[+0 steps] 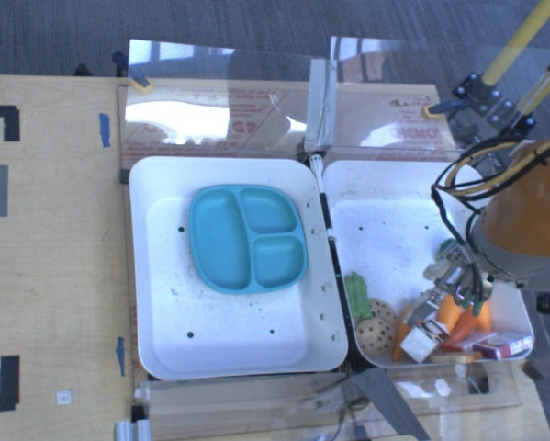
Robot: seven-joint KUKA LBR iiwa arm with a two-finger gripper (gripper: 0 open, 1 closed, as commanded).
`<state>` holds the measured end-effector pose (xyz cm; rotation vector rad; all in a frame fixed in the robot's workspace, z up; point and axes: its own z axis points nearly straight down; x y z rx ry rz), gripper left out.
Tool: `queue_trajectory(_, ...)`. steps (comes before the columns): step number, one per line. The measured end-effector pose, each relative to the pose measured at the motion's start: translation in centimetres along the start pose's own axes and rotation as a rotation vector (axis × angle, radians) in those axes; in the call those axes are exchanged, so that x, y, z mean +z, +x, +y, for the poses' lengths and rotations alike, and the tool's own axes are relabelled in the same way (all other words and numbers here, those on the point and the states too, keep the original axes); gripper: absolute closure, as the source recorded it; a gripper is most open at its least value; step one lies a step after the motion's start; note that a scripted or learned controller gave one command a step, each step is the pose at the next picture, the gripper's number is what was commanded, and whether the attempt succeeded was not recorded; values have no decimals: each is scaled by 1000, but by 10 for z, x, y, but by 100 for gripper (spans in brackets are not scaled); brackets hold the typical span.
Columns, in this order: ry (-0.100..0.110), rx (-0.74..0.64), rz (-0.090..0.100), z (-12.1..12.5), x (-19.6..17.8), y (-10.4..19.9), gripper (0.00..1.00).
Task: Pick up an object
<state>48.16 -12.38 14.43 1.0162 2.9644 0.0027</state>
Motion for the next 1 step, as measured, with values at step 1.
queue_trajectory(1,-2,240,-9,20,53,9,0)
